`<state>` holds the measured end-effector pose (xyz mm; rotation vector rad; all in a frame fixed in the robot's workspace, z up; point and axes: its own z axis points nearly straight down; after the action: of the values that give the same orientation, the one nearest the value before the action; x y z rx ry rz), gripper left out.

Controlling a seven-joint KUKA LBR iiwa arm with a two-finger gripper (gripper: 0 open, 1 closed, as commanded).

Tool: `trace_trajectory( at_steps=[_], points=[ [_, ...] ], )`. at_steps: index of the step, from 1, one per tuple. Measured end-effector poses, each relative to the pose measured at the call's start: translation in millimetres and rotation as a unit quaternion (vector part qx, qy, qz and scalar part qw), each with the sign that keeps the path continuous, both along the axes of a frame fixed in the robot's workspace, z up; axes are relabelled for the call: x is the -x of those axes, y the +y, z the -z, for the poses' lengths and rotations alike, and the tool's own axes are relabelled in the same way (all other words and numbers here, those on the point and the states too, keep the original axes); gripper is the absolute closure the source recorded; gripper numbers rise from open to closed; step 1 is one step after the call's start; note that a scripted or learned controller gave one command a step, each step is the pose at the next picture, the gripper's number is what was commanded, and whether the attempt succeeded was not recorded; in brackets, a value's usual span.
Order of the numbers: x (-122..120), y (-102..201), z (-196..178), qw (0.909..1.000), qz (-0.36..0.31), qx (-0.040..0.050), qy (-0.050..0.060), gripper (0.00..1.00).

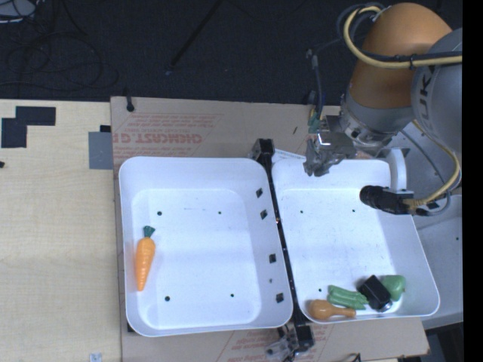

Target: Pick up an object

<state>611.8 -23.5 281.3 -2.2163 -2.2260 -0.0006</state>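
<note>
Brown cardboard [198,125] with reversed red print lies under the two bins, extending toward twelve o'clock, beside the pale wooden bench [53,240] at nine o'clock.

Right bin [411,236] is wide open through the middle, clutter's all jammed in its near corner. Left bin [192,168] has just a carrot [144,256] hugging the left wall.

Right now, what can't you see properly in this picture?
- Gripper, camera view: small and dark at the right bin's far rim; its state is unclear.
- Black block: lies over the green toy, hiding part of it.
- Orange toy: too small to tell what it is.
- Carrot: plain in the left bin.
</note>
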Motion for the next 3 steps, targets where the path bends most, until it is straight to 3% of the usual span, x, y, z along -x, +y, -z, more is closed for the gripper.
trace_trajectory(
  at_steps=[1,2,3],
  points=[
    [-34.2,45.3,-83.4,1.0,0.0,0.0001,-0.004,1.0],
    [3.6,101.2,-132.8,1.0,0.0,-0.0004,0.0,1.0],
    [8.6,162.3,-206.6,1.0,-0.001,-0.0007,-0.002,1.0]
  ],
)
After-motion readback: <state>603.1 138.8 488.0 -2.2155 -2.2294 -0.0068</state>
